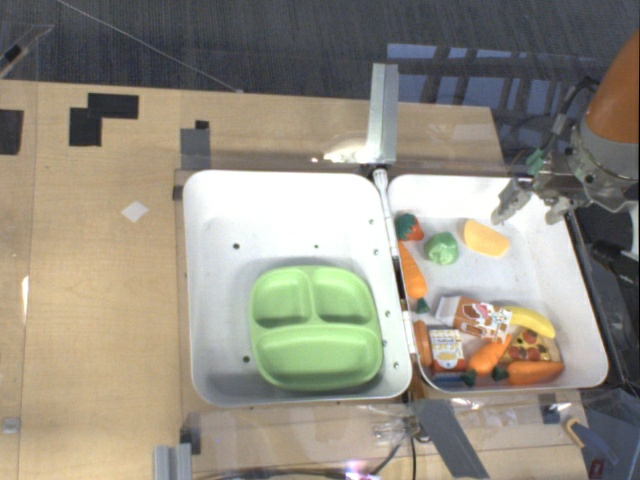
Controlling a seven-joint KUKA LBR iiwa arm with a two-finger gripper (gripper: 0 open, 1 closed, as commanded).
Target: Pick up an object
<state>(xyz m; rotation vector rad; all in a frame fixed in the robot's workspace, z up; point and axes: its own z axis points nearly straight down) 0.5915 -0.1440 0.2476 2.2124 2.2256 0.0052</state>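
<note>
A pale wooden bench (100,298) is seen, on which two shallow white bins, the left bin (215,268) and the right bin (580,308), are set side by side.

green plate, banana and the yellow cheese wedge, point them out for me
green plate (316,328), camera view, on the ridge between its compartments
banana (533,320), camera view, on the middle of its curved body
yellow cheese wedge (486,239), camera view, on its flat top face
</note>
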